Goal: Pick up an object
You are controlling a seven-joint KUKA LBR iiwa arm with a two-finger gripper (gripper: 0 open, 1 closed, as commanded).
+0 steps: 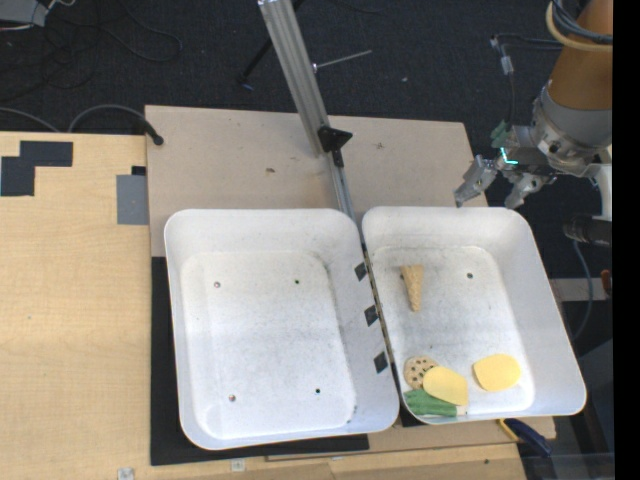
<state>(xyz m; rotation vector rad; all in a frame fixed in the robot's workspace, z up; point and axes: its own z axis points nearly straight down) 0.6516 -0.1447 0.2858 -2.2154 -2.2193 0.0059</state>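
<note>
Tool point(496, 188) spread, nothing between fingers — above right bin point(545, 268) far rim.

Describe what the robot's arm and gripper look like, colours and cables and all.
The arm has a broad orange band above a grey metal wrist. Dark cables loop over its top. The gripper is small, with two thin grey fingers, a spot of teal-green light at its base and a thin dark cable rising beside it.
</note>
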